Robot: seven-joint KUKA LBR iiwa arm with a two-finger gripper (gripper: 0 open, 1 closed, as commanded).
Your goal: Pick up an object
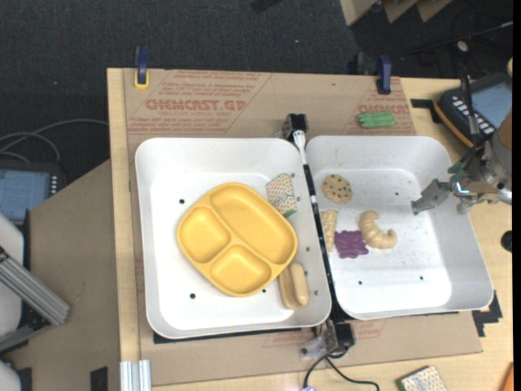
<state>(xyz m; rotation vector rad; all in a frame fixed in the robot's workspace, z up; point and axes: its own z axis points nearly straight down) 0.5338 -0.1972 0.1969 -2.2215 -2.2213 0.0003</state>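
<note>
Bins, two and white, lay side by side on the bench. At 6 o'clock in the left bin a tan bread roll rested just beside a yellow divided plate, with a patterned packet touching the plate's 1 o'clock rim. In the right bin, near the dividing wall, a purple grape bunch touched a pale croissant; a narrow tan piece lay at the bunch's 10 o'clock, and a speckled cookie sat farther back at 12 o'clock. Entering from 3 o'clock, the gripper hung over the right bin's far right part, one grey finger slanting down-left, well apart from every object; whether it was released or clenched could not be told. Farthest back, a green object lay on the board.
</note>
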